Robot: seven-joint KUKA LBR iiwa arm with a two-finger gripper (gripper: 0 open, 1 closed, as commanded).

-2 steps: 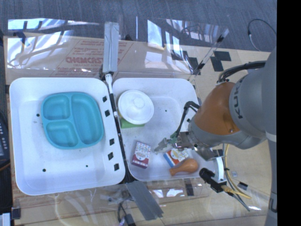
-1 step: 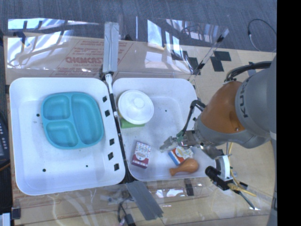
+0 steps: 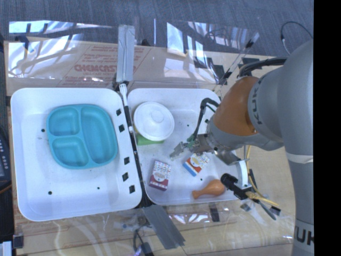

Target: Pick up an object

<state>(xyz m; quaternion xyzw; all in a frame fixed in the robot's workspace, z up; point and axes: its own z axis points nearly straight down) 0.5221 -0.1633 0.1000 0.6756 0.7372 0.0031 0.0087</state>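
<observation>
Here, step: approach, gripper (image 3: 184, 149) low over right bin (image 3: 181, 97), nothing visibly held; opening: cannot tell.
Next move: descend onto small carton (image 3: 196, 163) at 4 o'clock.

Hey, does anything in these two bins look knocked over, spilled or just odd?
Nothing looks spilled or damaged. The blue divided tray lies flat in the left bin. In the right bin, the white bowl sits over something green, hiding most of it.
</observation>
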